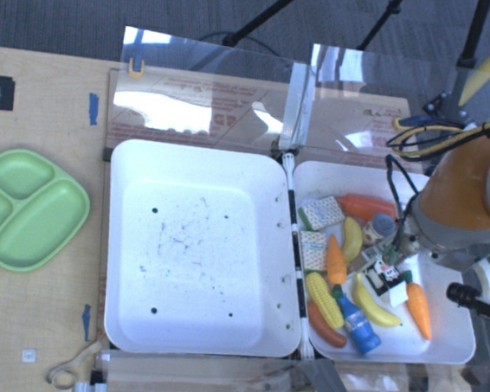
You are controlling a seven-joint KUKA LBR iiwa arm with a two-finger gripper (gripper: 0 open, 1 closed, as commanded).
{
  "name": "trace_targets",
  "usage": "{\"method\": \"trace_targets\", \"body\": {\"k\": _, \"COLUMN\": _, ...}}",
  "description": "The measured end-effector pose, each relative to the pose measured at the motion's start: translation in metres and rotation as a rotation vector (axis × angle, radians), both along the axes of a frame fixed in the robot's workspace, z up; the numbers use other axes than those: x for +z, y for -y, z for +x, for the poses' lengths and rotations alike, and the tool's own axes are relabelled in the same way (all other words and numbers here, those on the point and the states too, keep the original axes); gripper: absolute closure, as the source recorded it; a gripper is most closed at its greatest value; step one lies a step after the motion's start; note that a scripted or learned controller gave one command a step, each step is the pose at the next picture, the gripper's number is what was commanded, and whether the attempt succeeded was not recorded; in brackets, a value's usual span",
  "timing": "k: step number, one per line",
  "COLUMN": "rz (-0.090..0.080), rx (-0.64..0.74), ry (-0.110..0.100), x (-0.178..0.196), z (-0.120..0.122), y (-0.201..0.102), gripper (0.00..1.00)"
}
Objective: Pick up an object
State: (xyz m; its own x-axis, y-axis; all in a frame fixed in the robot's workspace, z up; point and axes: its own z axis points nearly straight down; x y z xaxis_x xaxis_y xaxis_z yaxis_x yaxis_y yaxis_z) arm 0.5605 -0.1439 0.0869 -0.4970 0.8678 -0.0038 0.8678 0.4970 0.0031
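Camera view showed the arm (467, 192) reaching in from the right, its gripper (387, 271) lowered into the right bin (456, 343) among a crowded pile of toy food. Whether the gripper was spread or closed could not be told, since the wrist and its cabling hid the tips, and nothing could be seen held.

No single object was named by the task, so any of the pile would serve. The gripper sat just above a yellow banana (376, 305), with an orange carrot (419, 308) just beside it to the right and a second carrot (335, 263) to the left. A corn cob (324, 298), a blue bottle (359, 325), a smaller banana (353, 239), a red sausage-like piece (325, 327) and two checked sponges or packets (321, 213) lay close by, many touching one another. The left bin (134, 170) held no objects, and a green divided plate (23, 207) sat well apart on the bench.

The likeliest trouble, judging from this clutter, was the gripper closing on two neighbours at once, or on a rounded edge. The banana and carrots were smooth and curved, so a grasp off centre could squirt one sideways. A descent onto the pile could also jam against an object rather than straddle it.
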Motion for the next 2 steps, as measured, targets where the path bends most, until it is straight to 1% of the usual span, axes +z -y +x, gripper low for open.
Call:
{"method": "trace_targets", "body": {"k": 1, "rz": 0.002, "rx": -0.002, "ry": 0.003, "x": 0.010, "z": 0.001, "y": 0.000, "gripper": 1.00}}
{"method": "trace_targets", "body": {"k": 2, "rz": 0.002, "rx": -0.089, "ry": -0.007, "x": 0.096, "z": -0.002, "y": -0.098, "gripper": 1.00}}
